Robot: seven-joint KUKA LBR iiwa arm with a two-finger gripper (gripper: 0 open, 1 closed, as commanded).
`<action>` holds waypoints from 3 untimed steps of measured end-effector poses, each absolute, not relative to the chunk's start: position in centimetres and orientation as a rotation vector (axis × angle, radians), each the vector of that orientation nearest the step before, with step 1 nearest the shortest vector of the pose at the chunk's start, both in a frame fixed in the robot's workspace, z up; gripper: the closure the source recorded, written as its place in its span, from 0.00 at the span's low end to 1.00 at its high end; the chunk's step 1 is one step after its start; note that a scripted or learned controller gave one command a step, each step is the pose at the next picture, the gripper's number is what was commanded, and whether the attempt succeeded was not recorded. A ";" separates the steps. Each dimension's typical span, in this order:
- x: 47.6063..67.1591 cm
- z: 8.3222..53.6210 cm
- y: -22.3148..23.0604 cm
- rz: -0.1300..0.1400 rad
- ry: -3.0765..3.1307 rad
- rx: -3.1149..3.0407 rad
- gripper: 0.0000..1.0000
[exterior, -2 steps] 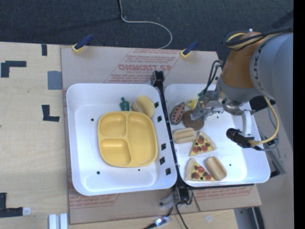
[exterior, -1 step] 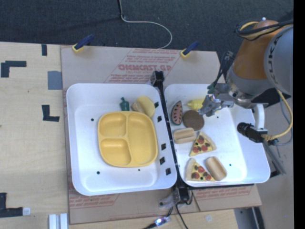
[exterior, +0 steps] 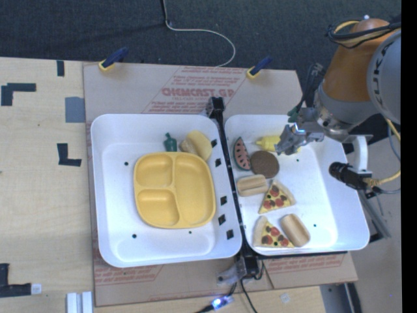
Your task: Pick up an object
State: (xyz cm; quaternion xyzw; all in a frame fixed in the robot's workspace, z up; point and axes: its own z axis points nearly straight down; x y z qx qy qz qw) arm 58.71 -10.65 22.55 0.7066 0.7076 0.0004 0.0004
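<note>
Reaching into the right bin (exterior: 339, 237) from the right, I have the hand (exterior: 290, 140) poised at the bin's upper middle, above the toy food. The nearest candidates are the yellow piece (exterior: 266, 141) just left of the hand and the brown disc (exterior: 264, 163) just below and left of it; the watermelon slice (exterior: 242, 153) lies beside the divider. Lower in the bin sit the bun (exterior: 252, 185), two pizza slices (exterior: 276, 197) (exterior: 270, 233) and the hot dog (exterior: 294, 229). To do this step well, I judge that I should pick one isolated piece, centre the hand over it, and descend straight so neighbours are not nudged; the yellow piece and disc are crowded, so a misaligned approach risks closing on nothing. I cannot tell how far apart the hand is, and I see no object in it. The left bin (exterior: 107, 233) carries a yellow tray (exterior: 174, 191), not involved here.
</note>
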 end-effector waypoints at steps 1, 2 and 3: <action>56.7 22.8 -4.9 -0.001 2.231 2.217 1.00; 56.5 22.4 -0.4 -0.001 2.231 2.217 1.00; 54.2 22.4 4.7 -0.003 2.232 2.217 1.00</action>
